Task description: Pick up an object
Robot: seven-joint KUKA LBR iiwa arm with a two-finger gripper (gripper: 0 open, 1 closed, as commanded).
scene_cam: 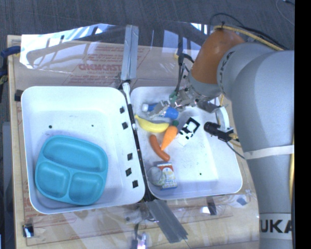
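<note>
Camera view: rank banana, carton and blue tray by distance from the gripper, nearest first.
Gripper sits at the right bin's far end.
1. Banana: just beside it, right bin.
2. Carton: right bin's near end.
3. Blue tray: left bin, farthest.

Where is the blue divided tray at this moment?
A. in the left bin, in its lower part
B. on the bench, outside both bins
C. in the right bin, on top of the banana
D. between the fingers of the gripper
A: the blue divided tray lies flat in the lower part of the left bin, while the banana lies in the right bin.
</note>
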